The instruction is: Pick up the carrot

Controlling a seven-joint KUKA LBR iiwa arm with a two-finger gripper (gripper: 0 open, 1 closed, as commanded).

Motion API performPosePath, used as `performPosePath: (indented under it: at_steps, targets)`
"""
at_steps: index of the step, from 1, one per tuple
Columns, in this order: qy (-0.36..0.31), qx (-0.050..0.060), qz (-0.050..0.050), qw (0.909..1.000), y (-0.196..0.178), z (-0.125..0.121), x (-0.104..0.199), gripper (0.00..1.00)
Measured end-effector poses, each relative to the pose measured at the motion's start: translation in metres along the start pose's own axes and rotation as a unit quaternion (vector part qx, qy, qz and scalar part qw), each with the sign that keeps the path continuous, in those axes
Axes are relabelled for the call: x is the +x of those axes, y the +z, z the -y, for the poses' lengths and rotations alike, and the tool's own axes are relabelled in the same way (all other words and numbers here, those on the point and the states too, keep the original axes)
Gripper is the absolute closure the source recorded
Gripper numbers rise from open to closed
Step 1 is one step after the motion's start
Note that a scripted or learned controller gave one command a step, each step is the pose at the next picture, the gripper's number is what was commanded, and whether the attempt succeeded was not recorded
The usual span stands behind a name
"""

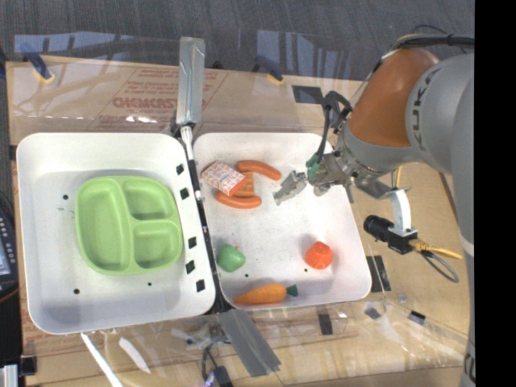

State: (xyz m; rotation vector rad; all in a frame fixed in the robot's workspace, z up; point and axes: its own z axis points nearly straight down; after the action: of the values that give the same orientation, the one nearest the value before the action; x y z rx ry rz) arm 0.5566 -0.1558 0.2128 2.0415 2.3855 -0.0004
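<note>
The jaws (289, 188) are hovering over the right bin (347, 216), holding nothing; how far open they are cannot be told. The carrot (262, 294) is lying well below them, against the bin's near wall.

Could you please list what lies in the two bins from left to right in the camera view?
Green divided tray → green pepper → carrot → orange tomato-like piece. The sausages and the snack packet overlap, so I leave them out.
</note>
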Motion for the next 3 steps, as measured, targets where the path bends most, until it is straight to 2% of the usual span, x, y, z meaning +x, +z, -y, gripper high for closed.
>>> performPosePath:
  at_steps: [1,2,3]
  targets:
    - [-0.002,0.000,0.000,1.0000,-0.009,-0.001,0.000,1.00]
    - [-0.004,0.000,-0.001,1.0000,-0.056,-0.013,0.035,1.00]
    - [-0.004,0.001,-0.001,1.0000,-0.056,-0.013,0.035,0.00]
